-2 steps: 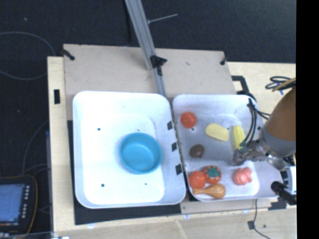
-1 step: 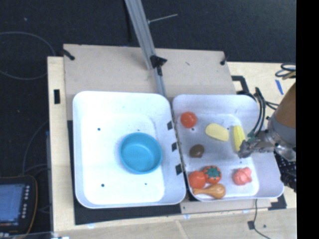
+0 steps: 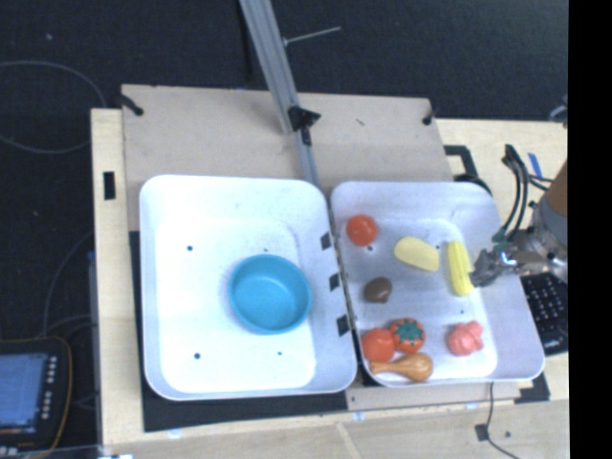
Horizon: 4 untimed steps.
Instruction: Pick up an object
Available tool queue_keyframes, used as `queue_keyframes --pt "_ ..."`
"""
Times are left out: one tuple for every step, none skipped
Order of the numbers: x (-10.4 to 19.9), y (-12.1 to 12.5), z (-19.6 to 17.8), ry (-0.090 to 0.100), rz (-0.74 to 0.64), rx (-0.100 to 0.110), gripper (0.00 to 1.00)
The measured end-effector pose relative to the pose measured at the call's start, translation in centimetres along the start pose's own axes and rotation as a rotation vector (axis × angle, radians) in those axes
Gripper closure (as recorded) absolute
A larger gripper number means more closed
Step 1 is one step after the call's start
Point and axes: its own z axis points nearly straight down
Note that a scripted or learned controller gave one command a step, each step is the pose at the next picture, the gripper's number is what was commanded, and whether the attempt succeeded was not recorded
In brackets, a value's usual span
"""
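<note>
Grey fingers (image 3: 486, 268), spread unclear, blur beside yellow corn (image 3: 458, 267); arm (image 3: 555, 208) cut off.

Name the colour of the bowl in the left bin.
Blue; the bowl shows clearly in the camera view.

In the right bin (image 3: 435, 199) we see a yellow corn cob (image 3: 459, 267) lying lengthwise by the right wall, a lemon (image 3: 417, 253) to its left, a tomato (image 3: 361, 229) at the far left, and a brown piece (image 3: 378, 290) in the middle.
</note>
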Motion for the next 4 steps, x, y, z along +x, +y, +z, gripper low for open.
queue_keyframes --pt "0.0 0.2 -2.8 0.000 -0.002 0.002 1.00" --pt "5.1 1.0 -1.9 0.001 -0.002 0.008 1.00" --pt "11.3 2.2 -3.0 0.004 -0.006 0.004 1.00" --pt "15.8 2.5 -2.7 0.004 -0.003 0.012 1.00"
